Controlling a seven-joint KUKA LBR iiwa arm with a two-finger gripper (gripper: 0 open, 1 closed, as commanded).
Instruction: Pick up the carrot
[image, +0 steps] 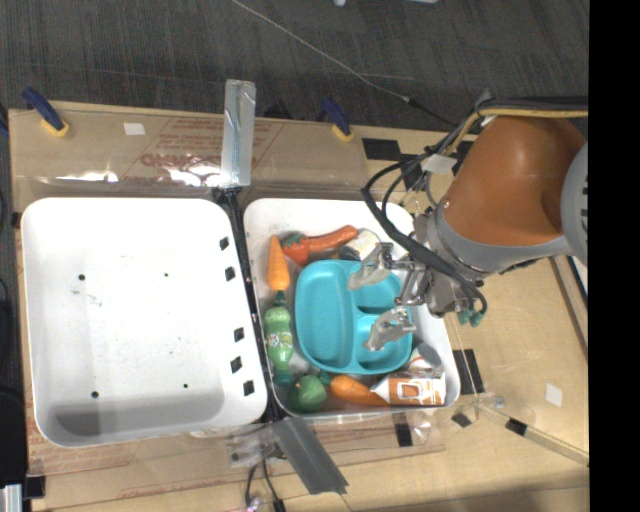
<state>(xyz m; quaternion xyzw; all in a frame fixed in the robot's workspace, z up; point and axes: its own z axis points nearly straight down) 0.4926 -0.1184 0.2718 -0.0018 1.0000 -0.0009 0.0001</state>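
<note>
Down at the near edge of the right bin (262, 218) there's a carrot (355, 390) lying on its side, pointing left-right, with a green veggie (309, 392) just left of it and a small carton with an orange label (417, 389) touching its right end; that's the nearest stuff to the camera. A blue two-compartment dish (333, 320) takes up the middle of that bin; along the left wall there's a green bottle-ish thing (278, 335), and farther up a second orange carrot-looking piece (277, 264) standing lengthwise; at the far side a longer red-orange one (326, 241) lies slanted, with something dark green (291, 241) at its left end.

The gripper (387, 296) hangs over the right half of the blue dish; its two metal fingers (373, 262) are spread apart, one toward the far side, one toward the near side, with nothing between them as far as I can see. So it's well clear of the near carrot, which just sits loose against the bin's near wall; the arm (510, 185) with its orange band comes in from the right, cables looping over the far right corner of the bin.

Left bin (120, 320) is white with a few dark specks; a grey strip (238, 135) sticks out at the far side between the two bins, and blue clamps (45, 110) hold the brown sheet at the far edge of the bench (520, 380).
</note>
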